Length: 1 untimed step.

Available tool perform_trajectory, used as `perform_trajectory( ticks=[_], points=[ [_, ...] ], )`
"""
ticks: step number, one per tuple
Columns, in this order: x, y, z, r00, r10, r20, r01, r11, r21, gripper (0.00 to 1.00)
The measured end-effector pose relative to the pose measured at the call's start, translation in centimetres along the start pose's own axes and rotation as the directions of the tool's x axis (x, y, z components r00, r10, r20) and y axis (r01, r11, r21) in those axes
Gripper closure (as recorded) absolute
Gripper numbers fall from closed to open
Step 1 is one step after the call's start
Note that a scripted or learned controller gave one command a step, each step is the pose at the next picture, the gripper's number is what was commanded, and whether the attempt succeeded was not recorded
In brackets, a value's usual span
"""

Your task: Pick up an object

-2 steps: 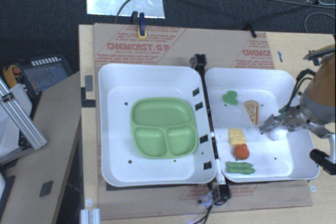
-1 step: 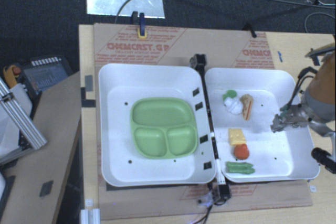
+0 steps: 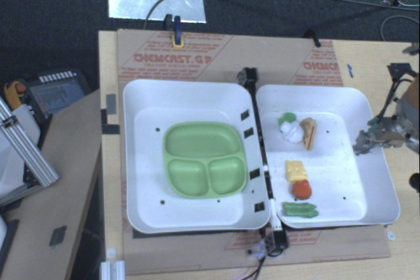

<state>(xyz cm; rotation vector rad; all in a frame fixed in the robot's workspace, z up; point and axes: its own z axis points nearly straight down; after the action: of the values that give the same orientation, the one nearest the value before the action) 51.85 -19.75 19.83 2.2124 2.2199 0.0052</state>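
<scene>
Looking down at the surface from my feed, I see the two white bins side by side. The left bin carries a green divided plate with one wide compartment at the back and two smaller ones in front; nothing lies in any of them.

The right bin has the loose pieces, all in its left half. Toward the back sits a small green piece, touching a white piece just in front of it. Beside those, to the right and touching the white one, lies a tan wedge-shaped piece pointing toward the front of the bin. Further forward is a yellow block, with a red-orange round piece touching its front edge. Nearest the front wall lies a long green pod, set crosswise.

The arm comes in from the right, and the claw sits over the right side of the right bin, near its rim, well apart from every piece. At this resolution its fingers blur into one grey mass, so I cannot tell whether they are apart or together. I see nothing held in them.

A blue-and-yellow clamp grips the back edge of the board.
</scene>
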Motion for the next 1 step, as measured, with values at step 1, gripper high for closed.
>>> perform_trajectory(
  ticks=[1],
  points=[
    [-0.07,0.24,-5.44,1.000,-0.001,0.000,0.001,1.000,-0.001,1.00]
  ],
)
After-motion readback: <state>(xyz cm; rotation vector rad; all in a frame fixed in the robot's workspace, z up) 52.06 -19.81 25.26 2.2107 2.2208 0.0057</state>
